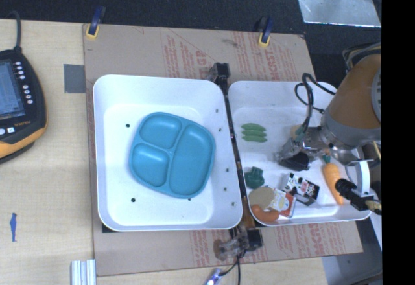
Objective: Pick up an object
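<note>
My gripper hangs low over the middle of the right bin, at the end of the grey arm with the orange band. A green pea pod lies to its upper left. Below it sit a small black-and-white box, a dark green piece, a tan round piece and an orange sausage shape. An orange carrot lies to the gripper's lower right. A dark shape under the gripper hides what is there.
The left bin holds a blue divided plate. A black and orange teach pendant rests on the bench at the far left. Clamps pin the cardboard at the back. Cables loop by the wrist.
</note>
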You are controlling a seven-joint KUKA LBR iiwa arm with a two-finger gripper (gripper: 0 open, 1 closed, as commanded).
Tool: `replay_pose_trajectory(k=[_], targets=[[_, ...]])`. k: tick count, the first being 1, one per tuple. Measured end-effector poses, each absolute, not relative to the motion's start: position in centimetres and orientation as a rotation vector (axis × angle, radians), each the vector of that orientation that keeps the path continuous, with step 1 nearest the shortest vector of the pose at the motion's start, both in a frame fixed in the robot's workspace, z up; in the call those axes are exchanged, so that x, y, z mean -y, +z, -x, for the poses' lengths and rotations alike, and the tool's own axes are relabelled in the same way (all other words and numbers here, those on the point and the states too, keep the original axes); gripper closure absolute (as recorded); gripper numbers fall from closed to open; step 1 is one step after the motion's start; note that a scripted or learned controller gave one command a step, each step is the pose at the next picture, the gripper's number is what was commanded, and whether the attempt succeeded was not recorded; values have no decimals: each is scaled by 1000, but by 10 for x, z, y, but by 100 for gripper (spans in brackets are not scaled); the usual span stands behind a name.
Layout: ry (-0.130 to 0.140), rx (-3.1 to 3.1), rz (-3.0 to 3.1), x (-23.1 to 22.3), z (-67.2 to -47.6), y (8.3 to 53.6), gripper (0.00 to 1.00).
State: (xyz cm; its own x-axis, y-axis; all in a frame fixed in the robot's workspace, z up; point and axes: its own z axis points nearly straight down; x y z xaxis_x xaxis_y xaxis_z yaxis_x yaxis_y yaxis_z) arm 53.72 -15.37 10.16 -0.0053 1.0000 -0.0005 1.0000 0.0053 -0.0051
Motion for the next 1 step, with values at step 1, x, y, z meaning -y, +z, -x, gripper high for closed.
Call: replay_pose_trajectory(k=[1], targets=[[0,2225,2215,66,-555,192,100]])
